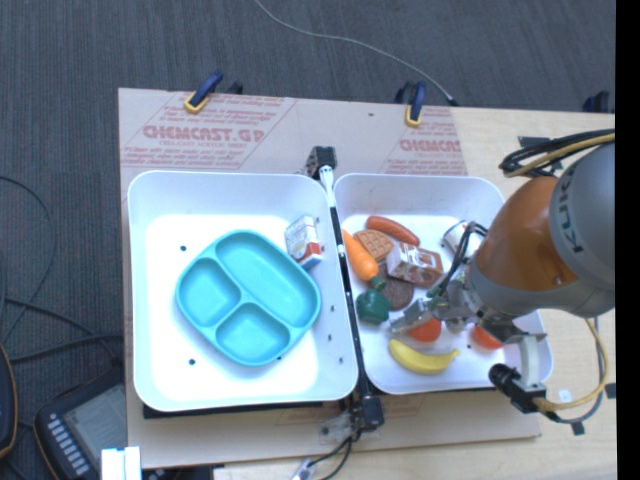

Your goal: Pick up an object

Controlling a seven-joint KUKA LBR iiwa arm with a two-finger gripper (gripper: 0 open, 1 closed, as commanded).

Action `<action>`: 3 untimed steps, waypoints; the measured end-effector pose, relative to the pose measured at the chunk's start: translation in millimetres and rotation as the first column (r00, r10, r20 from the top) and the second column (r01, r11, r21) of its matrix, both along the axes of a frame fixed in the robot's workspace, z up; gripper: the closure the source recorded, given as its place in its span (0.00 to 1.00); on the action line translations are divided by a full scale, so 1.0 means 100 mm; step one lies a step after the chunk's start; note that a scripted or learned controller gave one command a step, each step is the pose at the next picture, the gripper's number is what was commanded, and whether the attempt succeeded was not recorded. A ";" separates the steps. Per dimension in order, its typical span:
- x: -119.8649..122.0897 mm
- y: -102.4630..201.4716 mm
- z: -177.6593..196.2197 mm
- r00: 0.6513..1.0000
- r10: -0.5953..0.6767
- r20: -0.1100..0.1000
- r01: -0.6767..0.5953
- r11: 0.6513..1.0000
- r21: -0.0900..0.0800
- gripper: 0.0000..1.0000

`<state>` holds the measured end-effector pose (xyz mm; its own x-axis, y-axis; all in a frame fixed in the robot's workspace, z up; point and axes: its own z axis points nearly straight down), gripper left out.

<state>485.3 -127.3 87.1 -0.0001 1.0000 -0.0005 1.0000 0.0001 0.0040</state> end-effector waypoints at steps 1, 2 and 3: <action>0.01 0.00 0.11 1.000 -0.001 0.002 0.001 1.000 0.000 1.00; -0.01 0.80 0.97 1.000 0.001 -0.004 -0.001 1.000 0.001 1.00; -0.01 0.79 1.06 1.000 0.001 -0.006 -0.001 1.000 0.001 1.00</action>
